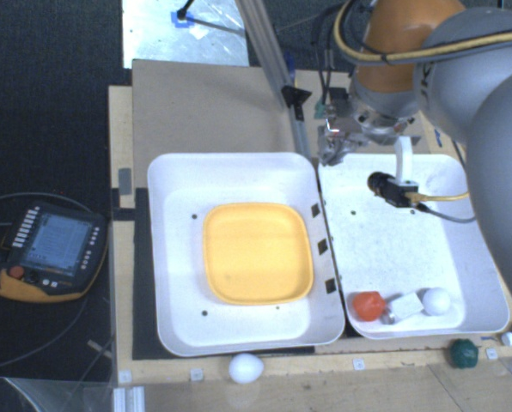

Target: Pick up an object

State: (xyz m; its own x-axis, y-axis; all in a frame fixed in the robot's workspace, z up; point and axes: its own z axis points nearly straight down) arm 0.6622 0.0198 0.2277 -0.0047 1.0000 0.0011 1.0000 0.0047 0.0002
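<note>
1. Lying nearest the camera on the bench edge, outside both bins: a white egg-shaped ball [246,368], and off to the right a dark green ball [463,353].
2. Sitting in the left bin [174,230]: a shallow yellow tray [258,252], filling its middle.
3. Resting along the near wall of the right bin [393,256]: an orange ball [368,305], a small white block [405,306] just beside it, and a white ball [435,300] touching the block's far end.
4. Hanging over the far left corner of the right bin: the gripper [332,150], well apart from those three objects; holding nothing visible.
5. Lying on the dark floor to the left: a teach pendant [48,253].
</note>
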